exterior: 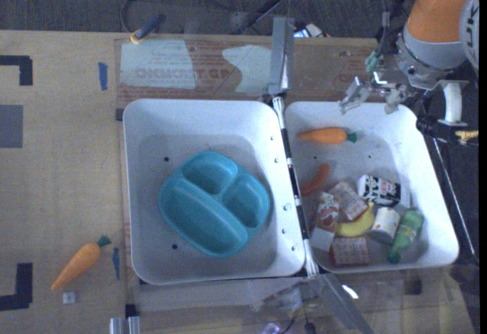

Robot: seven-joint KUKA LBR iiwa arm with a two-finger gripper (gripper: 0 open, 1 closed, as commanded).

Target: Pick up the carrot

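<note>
Hovering above the far rim of the right shallow white bin (437, 195), the grey two-finger gripper (373, 95), fingers spread and pinching nothing; lying just below it on the bin floor, near the far wall, the orange carrot with green stalk (326, 136); nearer, clustered, a yellow banana (354, 226) and small cartons; in the left white bin (144, 173), a teal divided plate (214, 203); outside on the bench, a second orange carrot (77, 264).

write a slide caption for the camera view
Gripper above the right bin's far rim, carrot lying below it.
</note>
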